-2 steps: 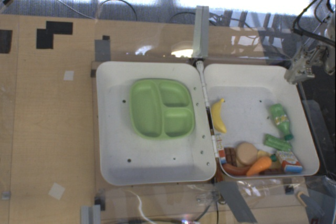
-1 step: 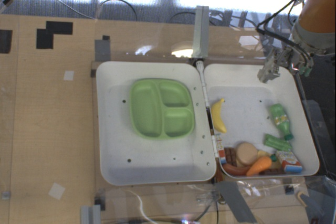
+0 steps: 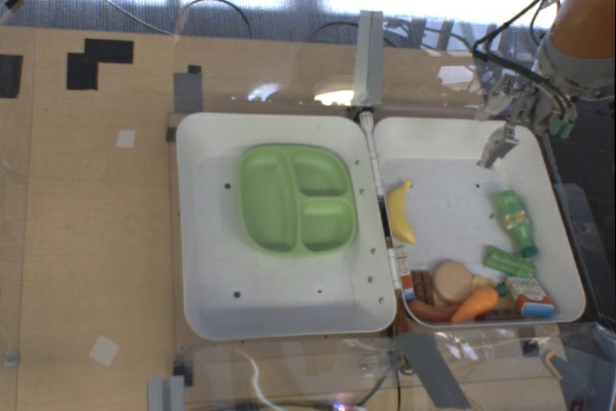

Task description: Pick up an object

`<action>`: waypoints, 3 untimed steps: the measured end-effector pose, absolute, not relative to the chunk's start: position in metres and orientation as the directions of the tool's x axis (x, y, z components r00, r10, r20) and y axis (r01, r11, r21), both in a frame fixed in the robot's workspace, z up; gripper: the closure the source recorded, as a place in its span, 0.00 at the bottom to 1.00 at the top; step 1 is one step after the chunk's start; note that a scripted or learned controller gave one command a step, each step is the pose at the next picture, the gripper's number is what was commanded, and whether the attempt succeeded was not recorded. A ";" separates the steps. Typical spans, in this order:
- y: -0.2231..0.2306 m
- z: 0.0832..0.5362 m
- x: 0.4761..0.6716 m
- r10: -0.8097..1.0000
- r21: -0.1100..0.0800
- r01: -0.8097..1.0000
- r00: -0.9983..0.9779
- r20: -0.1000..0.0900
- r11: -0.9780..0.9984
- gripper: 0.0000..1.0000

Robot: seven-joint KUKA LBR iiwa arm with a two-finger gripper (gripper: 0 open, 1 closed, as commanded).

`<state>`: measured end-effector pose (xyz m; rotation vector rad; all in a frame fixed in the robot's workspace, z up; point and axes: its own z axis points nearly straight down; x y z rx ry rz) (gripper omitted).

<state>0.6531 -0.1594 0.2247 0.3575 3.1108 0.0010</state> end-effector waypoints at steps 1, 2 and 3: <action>-0.199 0.091 0.658 0.219 -0.001 0.219 -0.976 -0.016 0.976 0.00; -0.206 0.088 0.597 0.385 0.002 0.385 -0.923 -0.011 0.923 0.00; -0.193 0.088 0.611 0.542 0.004 0.542 -0.840 -0.011 0.840 0.00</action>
